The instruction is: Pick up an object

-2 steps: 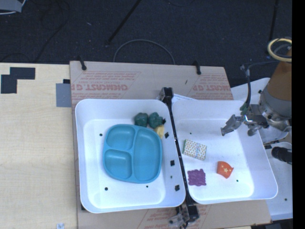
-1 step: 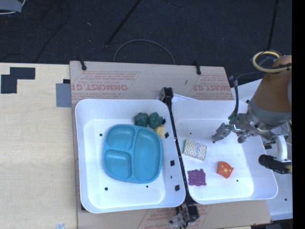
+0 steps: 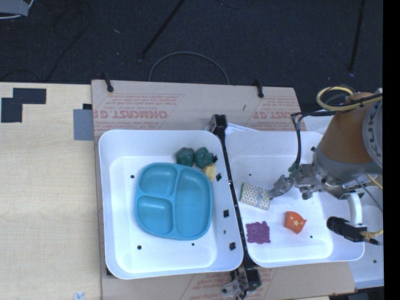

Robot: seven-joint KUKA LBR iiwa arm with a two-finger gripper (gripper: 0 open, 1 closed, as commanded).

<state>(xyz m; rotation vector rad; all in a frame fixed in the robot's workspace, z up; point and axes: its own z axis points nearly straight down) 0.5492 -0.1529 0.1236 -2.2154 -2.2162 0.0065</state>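
Gripper (image 3: 279,187) grip state unclear, beside pale patterned block (image 3: 255,196), right bin (image 3: 315,255)

Patterned white block (image 3: 255,196) lies tilted in the right bin (image 3: 275,262); purple lump (image 3: 257,232) nearby; orange piece (image 3: 295,222) beside it.

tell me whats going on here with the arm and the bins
A grey KUKA arm reaches in from the right over the right-hand bin. Its tool sits low beside a small patterned block, with nothing visibly held. A purple piece and an orange piece lie nearby. The left bin holds a blue divided plate and dark green items.
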